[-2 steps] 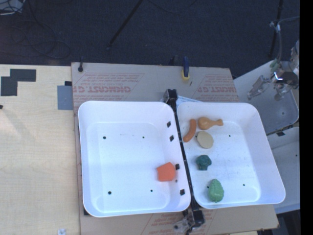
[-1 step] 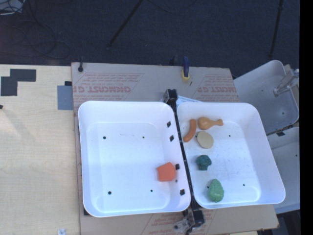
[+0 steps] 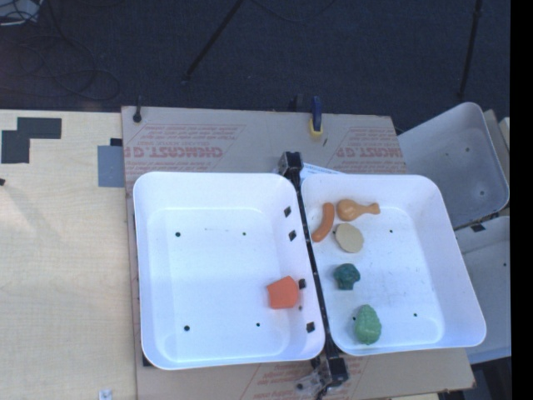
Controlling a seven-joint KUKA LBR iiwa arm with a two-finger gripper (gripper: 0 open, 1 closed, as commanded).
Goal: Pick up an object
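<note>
1. Fingers: whether spread or pressed together, I cannot tell.
2. Orange block [image 3: 283, 292] sits alone in the left bin [image 3: 208, 307], near the divider; it is the easiest target.
3. It looks light, stiff and flat-sided (probably foam or plastic); grip across two opposite faces.
4. The wall just beside it may crowd one finger.

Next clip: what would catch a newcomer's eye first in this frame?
Two white bins side by side on a cardboard sheet. The left bin holds a lone orange block near its lower right corner. The right bin holds a sausage, a drumstick, a beige disc and two green pieces along its left side.
</note>
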